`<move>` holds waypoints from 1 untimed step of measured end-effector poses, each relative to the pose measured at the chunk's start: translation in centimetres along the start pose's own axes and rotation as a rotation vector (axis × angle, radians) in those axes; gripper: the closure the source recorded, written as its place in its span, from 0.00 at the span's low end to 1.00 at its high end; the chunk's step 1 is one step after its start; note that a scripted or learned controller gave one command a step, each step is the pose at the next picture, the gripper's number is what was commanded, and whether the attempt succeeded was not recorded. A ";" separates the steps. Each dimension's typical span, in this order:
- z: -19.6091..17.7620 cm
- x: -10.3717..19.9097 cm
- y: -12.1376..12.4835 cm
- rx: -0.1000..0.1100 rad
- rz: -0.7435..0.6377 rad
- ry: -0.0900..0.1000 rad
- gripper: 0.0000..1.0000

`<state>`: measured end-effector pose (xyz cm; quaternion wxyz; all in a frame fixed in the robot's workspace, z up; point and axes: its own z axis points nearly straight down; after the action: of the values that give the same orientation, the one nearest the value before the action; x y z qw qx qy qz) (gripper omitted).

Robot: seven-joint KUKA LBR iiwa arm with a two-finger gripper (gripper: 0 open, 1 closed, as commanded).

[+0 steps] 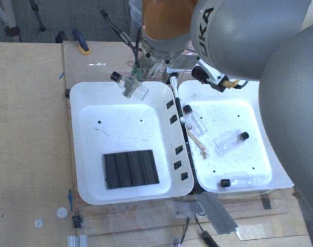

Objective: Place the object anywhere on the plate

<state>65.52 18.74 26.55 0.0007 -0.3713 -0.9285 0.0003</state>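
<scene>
Camera view shows the grey arm (259,40) with its glossy orange band (164,9) reaching in over the far edge of the two bins, its gripper (138,78) hanging above the far rim of the left bin (84,138). A small clear vial (126,84) with a black cap sits right at the gripper tip, tilted, the cap pointing away from the arm; it looks pinched between the fingers, though the fingers blur into the clear plastic, so how wide they stand cannot be told. Below the gripper, toward the near side of the left bin, lies one plate (131,168): a dark, flat rectangle with ribbed lengthwise grooves, well apart from the vial. The bins are smooth, shallow, white and round-cornered, two in all, touching along a middle divider that carries a row of small black clips (178,149). To the arm's side of the gripper, the right bin (259,138) holds three more clear vials with black caps: one just past the divider (192,120), one near the middle (231,140), one by the near rim (239,181). One thin pale stick (197,140) lies between the first two.
</scene>
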 end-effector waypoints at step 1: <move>5.4 -0.6 -0.3 -0.001 -0.108 0.000 1.00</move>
<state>65.76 18.11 21.14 0.0005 -0.3208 -0.9472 -0.0002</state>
